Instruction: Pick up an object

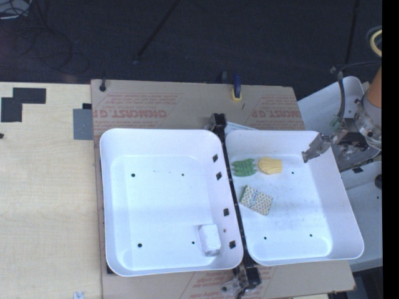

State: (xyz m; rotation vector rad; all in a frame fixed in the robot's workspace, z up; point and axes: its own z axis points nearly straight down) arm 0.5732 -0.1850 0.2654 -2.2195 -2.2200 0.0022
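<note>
We see the grey two-finger pincer (313, 149) poised over the upper right rim of the right shallow white plastic bin (324, 245); how far it is open we cannot tell. Inside lie a green leafy toy (244, 166), a yellow lumpy toy (270, 165) and a patterned square pad (256, 200).

The bench (43, 185) has a pale wood top. A brown cardboard sheet (168, 104) with red print lies flat on it, and the two white bins stand on that sheet, touching along their inner sides. The left bin (115, 142) sits toward the middle of the view, the right bin (340, 229) beside it. Dark flat patches (25, 101) and a grey square (81, 123) lie on the bare wood to the left of the sheet.
</note>
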